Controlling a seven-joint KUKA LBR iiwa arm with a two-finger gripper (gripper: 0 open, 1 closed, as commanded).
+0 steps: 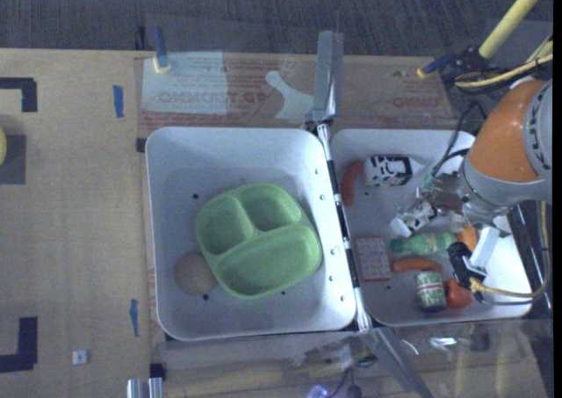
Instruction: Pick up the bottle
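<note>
Small green can (429, 290) sits lowest; metal gripper (422, 209), finger state unclear, hovers near unlifted green plastic bottle (424, 242).

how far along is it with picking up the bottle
Done: the arm has reached into the right bin, with its claw down among the items. In hand: nothing visibly gripped; the green bottle lies on its side on the bin floor, just below the claw. Left: closing on the bottle and lifting it.

Arm (514, 146) enters from right, orange band uppermost, wrist bent down over right bin (369, 304). Gripper (423, 212) low inside bin (finger state unreadable).
</note>
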